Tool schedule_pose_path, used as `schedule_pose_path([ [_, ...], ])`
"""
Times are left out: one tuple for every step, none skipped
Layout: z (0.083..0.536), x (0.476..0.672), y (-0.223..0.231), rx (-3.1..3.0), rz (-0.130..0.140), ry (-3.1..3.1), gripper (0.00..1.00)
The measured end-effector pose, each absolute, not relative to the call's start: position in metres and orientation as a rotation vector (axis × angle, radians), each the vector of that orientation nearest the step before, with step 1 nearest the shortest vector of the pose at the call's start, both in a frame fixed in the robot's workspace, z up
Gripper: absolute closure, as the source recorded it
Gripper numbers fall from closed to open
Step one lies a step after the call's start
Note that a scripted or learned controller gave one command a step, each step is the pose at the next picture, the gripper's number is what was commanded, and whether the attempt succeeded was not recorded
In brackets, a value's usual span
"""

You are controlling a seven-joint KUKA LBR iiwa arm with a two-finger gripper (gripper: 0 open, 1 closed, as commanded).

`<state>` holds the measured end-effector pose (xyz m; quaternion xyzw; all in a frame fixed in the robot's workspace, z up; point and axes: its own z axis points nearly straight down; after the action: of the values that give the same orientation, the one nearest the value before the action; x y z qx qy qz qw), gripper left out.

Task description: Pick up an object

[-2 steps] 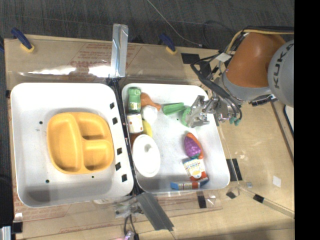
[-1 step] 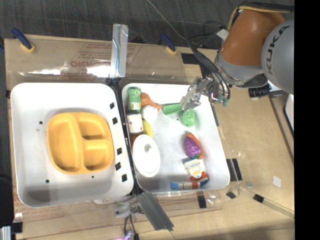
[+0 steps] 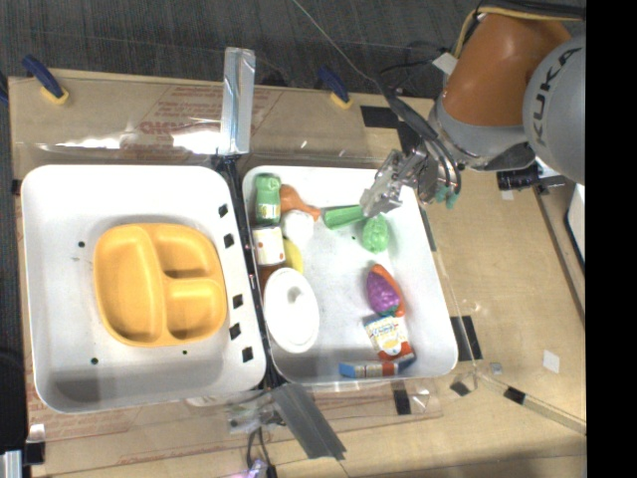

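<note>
The two-finger metal gripper hangs over the upper right of the right white bin, and from here I cannot tell whether it is clenched or released; its tip blurs into the toys beneath. A long green plastic piece and a knobbly green toy lie just beside that tip, contact unclear. Further down sit a purple ridged toy and a small printed pouch. A round white lid, a small labelled bottle and a green can crowd the bin's left side. The left white bin holds a yellow divided tray. Both rest on a pale wooden bench
</note>
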<state>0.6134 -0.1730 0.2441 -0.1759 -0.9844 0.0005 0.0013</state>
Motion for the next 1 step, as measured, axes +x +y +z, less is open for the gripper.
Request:
schedule_pose_path([
  [0.2511, 0.615, -0.1718, -0.541, 0.003, -3.09, 1.0],
])
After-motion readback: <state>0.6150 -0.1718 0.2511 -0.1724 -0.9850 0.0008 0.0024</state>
